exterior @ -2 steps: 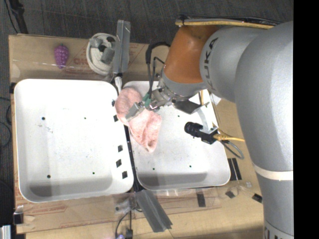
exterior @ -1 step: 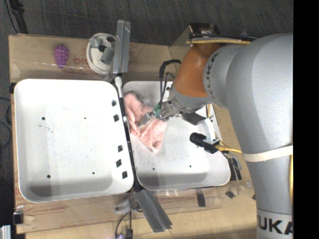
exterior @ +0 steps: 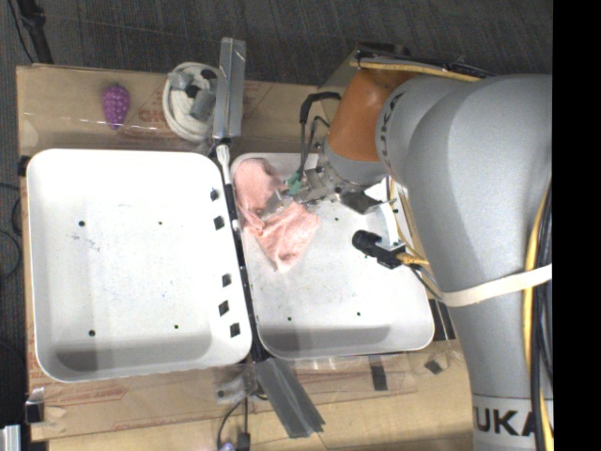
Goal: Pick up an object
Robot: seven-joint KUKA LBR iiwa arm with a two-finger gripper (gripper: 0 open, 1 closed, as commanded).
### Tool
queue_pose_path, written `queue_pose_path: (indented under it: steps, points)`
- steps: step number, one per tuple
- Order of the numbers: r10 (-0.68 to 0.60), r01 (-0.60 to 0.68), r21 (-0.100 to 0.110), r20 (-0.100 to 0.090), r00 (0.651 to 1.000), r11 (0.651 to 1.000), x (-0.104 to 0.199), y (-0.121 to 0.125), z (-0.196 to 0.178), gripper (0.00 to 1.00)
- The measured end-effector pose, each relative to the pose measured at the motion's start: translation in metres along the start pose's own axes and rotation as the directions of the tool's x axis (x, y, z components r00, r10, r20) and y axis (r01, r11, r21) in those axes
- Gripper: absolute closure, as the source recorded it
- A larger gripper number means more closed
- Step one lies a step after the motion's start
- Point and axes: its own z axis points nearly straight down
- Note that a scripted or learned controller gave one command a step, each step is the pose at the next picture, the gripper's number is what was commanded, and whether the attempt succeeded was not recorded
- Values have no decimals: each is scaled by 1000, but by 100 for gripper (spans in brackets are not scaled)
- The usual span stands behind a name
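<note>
Seen from above at a slant, two shallow white bins sit side by side on a brown counter point(exterior: 56, 101). The left bin point(exterior: 47, 252) is bare of objects. In the right bin point(exterior: 404, 318), a crumpled pink cloth point(exterior: 282, 228) lies in the upper left corner, close against the divider between the bins, its long axis running from upper left down to lower right. The grey arm point(exterior: 470, 177), with its orange band, reaches in from the right, and its tool point(exterior: 299, 188) sits low at the cloth's upper right edge, touching or just above it. Whether the tool is released or clenched cannot be told; no cloth is visibly caught in it. The cloth therefore lies just left of and below the tool, so a grasp would likely need only a small shift that way. Beyond the bins, a small purple object point(exterior: 115, 104) and a white coil point(exterior: 191, 99) rest on the counter.
</note>
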Motion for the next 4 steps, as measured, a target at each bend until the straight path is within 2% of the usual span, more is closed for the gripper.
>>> queue_pose_path:
  steps: [1,2,3,4]
  points:
    - [62,-62,1,-1,998,998,28,-80,0,0]
    - [156,-156,1,-3,988,988,31,-86,1,0]
    - [120,-120,0,0,993,993,23,-35,1,0]
    - [115,-115,1,0,993,993,-1,17,1,0]
